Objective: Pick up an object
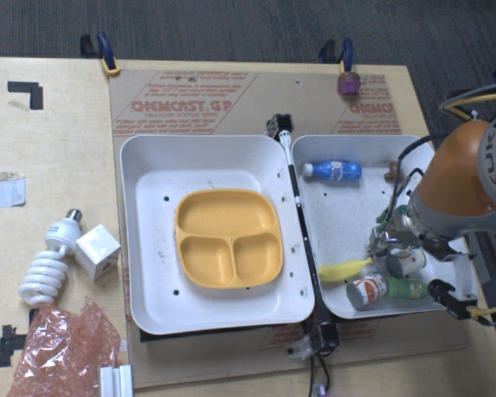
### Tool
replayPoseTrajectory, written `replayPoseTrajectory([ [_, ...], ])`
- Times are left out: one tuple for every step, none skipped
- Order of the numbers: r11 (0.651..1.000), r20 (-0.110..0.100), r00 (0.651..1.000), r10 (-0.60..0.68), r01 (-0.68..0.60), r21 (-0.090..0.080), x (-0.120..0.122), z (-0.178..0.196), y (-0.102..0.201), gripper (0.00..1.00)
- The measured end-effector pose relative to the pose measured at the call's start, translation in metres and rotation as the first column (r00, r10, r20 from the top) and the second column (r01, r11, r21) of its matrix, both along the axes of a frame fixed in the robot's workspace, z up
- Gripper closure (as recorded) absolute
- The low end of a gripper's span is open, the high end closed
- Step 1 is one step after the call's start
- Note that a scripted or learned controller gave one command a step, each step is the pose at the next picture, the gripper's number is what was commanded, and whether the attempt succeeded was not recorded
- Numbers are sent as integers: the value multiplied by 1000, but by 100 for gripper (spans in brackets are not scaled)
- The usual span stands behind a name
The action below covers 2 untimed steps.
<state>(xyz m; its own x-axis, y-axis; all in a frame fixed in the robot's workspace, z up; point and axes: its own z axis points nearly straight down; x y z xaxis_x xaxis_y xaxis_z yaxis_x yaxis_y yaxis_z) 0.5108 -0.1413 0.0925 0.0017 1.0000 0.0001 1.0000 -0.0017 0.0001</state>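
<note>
The right bin (347, 213) holds a blue bottle (332, 170) lying near its far wall. A yellow banana (345, 270) lies near the front. A small can with a red and white label (366, 291) lies on its side next to a green bottle (411, 288). My gripper (384, 242) is down low in this bin, just above the banana's right end and close to a pale round object (406, 262). Nothing can be seen held in it.
The left bin (145, 222) holds a yellow three-compartment tray (229, 238). A small brown object (392, 170) sits at the right bin's far side. On the bench to the left lie a spiral light bulb (50, 267), a white cube (97, 251) and crumpled pink plastic (62, 350).
</note>
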Motion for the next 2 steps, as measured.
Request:
replayPoseTrajectory([
  [1000, 0, 1000, 1, -1, 0, -33, 0, 48, 0],
  [1000, 1, 1000, 1, -1, -1, 11, 0, 41, 0],
])
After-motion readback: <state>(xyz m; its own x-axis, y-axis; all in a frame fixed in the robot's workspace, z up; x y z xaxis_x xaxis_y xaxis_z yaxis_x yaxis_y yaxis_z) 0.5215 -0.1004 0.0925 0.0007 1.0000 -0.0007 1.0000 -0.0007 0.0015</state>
